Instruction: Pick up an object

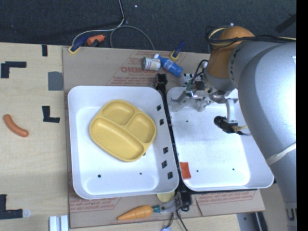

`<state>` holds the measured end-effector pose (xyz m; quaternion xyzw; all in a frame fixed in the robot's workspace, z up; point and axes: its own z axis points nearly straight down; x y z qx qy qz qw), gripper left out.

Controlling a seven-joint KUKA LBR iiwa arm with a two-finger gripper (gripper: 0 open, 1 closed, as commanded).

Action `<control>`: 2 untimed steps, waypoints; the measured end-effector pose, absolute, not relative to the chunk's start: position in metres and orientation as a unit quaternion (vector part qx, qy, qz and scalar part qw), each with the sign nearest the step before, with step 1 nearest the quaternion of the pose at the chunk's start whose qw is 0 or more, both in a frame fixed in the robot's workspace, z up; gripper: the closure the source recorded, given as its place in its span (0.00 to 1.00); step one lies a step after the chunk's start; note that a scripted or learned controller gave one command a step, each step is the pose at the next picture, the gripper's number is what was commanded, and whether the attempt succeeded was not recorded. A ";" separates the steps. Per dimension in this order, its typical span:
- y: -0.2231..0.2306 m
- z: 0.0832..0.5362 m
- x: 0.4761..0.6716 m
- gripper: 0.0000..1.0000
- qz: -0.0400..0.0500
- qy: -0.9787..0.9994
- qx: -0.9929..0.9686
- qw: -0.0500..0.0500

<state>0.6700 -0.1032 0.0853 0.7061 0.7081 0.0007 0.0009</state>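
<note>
Since nothing sits between any fingers that the camera view lets me see, I judge the task is at its beginning, and the whole pick is left to do; the gripper (199, 96) hangs over the far left corner of the right bin (214, 179), under the orange band of the arm (269, 81), and I cannot tell how it is set, because the grey wrist and cables cover it.

In this view the most likely thing to take is the yellow tray (124, 129), which lies in the middle of the left bin (82, 177), well apart from the gripper; it is smooth moulded plastic, with rounded corners and three shallow compartments divided by low ridges, and I think its thin rim is the only place for a grip; the right bin, on its left edge at the near side, has a small orange tag (184, 170), flat and probably not graspable.

Both bins are glossy white with low walls; outside them, on the brown cardboard, a toy carrot (136, 212) lies near the front, a small white and blue bottle (161, 64) lies at the far side, and a smooth toy sausage (16, 125) rests far left on the wood bench (29, 177).
</note>
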 end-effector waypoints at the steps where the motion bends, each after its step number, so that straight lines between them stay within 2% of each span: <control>1: -0.104 0.096 0.669 1.00 0.000 0.708 0.706 0.002; 2: -0.104 0.095 0.669 0.00 -0.001 0.708 0.706 0.002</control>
